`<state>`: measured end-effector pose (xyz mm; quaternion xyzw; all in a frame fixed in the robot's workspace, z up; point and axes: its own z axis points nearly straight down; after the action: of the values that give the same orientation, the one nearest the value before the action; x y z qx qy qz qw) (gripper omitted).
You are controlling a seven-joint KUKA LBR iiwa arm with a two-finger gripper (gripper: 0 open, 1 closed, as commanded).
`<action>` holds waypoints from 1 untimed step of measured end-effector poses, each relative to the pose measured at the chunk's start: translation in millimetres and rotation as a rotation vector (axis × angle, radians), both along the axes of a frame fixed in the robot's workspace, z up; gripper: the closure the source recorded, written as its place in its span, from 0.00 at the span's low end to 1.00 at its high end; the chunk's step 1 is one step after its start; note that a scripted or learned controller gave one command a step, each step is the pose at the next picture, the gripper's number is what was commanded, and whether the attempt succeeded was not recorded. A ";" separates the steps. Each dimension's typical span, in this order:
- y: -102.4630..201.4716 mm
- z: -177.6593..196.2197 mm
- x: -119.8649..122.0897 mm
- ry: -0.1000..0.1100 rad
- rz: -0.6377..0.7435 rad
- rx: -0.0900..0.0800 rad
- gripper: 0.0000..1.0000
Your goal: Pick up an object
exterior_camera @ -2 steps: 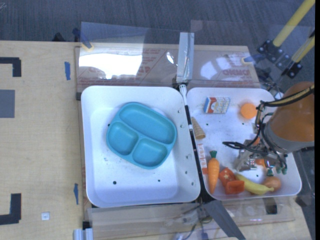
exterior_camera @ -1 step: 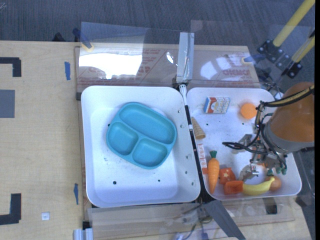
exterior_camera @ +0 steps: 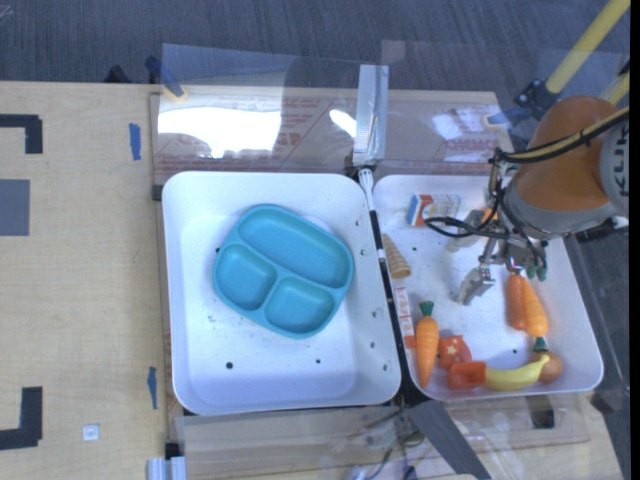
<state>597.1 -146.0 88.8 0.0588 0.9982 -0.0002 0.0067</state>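
Blue divided plate [exterior_camera: 285, 269] lay alone in the left bin [exterior_camera: 190, 218]; right bin [exterior_camera: 585, 353] held small carrot [exterior_camera: 427, 342], red pieces [exterior_camera: 458, 361], banana [exterior_camera: 518, 373] and larger carrot [exterior_camera: 526, 305]. Tool [exterior_camera: 478, 283] hung over bare floor just left of that carrot; grip state unreadable. Likely risk: closing on nothing, or nudging the carrot against the wall.

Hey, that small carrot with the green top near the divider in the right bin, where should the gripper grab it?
Grip the small carrot across its orange body near the middle, coming straight down from above. It lies flat and lengthwise, green top toward the far side, so the fingers should close across its narrow width. The divider side is tight and the red toy pieces crowd its lower end.
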 end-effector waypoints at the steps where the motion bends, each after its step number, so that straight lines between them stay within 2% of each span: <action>1: -38.0 0.1 -68.6 0.003 -0.164 0.000 0.00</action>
<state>528.5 -184.0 88.9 0.1405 0.9901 -0.0006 0.0052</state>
